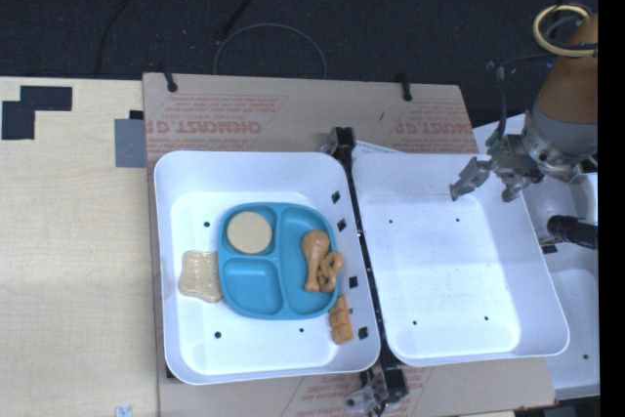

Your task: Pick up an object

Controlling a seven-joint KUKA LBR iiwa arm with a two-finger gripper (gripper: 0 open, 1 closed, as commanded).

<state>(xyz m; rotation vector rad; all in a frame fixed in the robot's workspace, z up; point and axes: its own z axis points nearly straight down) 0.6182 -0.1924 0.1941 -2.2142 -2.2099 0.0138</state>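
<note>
Pretzel (pixel 321 260) lies in tray (pixel 264 293), right compartment, long axis running toward left bin's (pixel 186 200) near and far edges. Biscuit (pixel 248 231) sits in tray's far-left compartment; cracker (pixel 200 275) touches tray's left edge, another piece (pixel 340 319) by its near-right corner. Your gripper (pixel 485 178) hangs w/ jaws spread, nothing btwn them, over right bin's (pixel 459 308) far-right corner, well apart. You'd need to go left across divider.
</note>
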